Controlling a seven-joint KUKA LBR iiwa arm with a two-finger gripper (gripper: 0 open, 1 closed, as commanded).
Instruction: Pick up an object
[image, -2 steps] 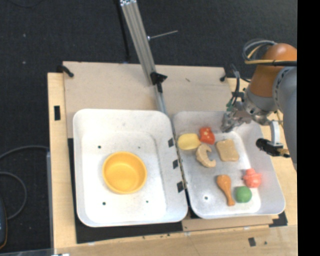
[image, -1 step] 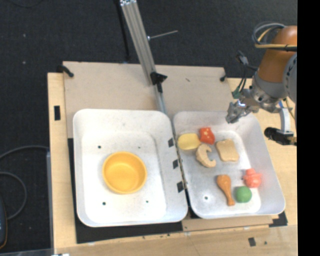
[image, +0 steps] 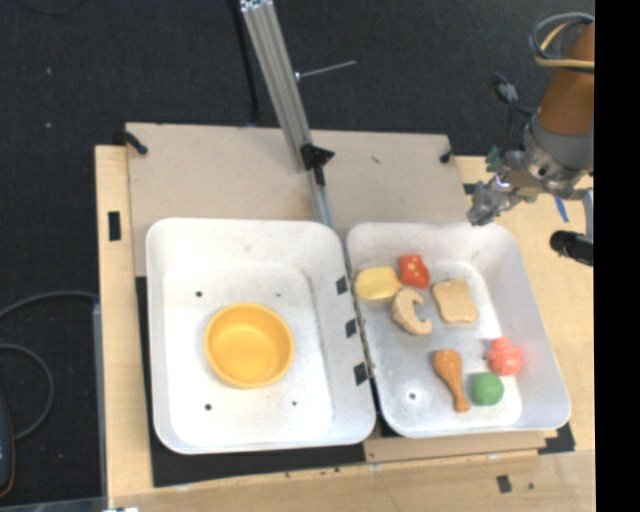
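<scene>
The worktop holds two white bins. The left bin has a yellow bowl in it. The right bin has small play foods. A drumstick lies with its fat end up and its thin end pointing down and a bit right. Beside its thin end sits a green ball. A pink lump is just above the ball. A piece of toast, a red piece, a yellow piece and a tan curved piece lie near the top. The gripper hangs over the bin's top right corner. I cannot tell how wide its jaws are, and nothing shows between them.
</scene>
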